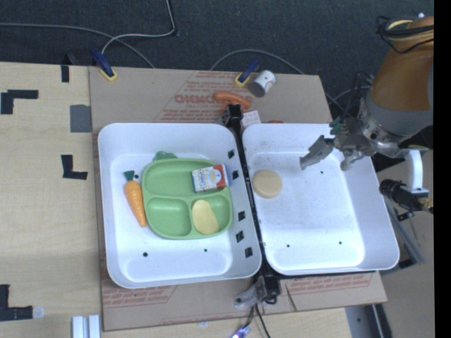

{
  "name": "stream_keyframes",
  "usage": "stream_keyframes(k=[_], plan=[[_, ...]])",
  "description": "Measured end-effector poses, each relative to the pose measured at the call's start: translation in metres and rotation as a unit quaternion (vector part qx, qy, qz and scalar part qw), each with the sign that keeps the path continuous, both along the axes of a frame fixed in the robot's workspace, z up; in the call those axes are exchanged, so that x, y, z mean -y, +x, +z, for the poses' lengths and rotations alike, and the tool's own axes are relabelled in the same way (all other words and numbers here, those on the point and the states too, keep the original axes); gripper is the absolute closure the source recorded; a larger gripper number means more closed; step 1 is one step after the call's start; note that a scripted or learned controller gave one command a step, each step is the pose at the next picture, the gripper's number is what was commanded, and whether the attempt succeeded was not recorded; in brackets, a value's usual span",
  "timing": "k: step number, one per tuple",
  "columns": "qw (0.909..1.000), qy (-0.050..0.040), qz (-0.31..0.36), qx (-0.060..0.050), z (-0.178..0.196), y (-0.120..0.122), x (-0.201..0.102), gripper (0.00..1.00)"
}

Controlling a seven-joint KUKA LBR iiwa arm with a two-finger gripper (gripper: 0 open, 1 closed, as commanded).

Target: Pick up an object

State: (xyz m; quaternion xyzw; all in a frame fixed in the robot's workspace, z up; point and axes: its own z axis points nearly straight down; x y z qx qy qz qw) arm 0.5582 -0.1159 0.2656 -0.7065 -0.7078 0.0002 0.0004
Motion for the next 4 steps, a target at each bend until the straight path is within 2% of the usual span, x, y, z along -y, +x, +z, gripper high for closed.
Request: stream_keyframes(k=[1, 2, 3, 4], plan=[[1.0000, 0.0003, 0.000, -0.002, -0.083, 0.038, -0.045, 0.00], [1.0000, -0.0006, -0.001, 0.001, -0.168, 0.042, -0.012, 0.00], [1.0000, -0.0012, -0.001, 0.008, -0.175, 0.031, -0.021, 0.00], [1.0000, 0.0002, 0.000, 0.005, -0.176, 0.078, -0.019, 0.00]])
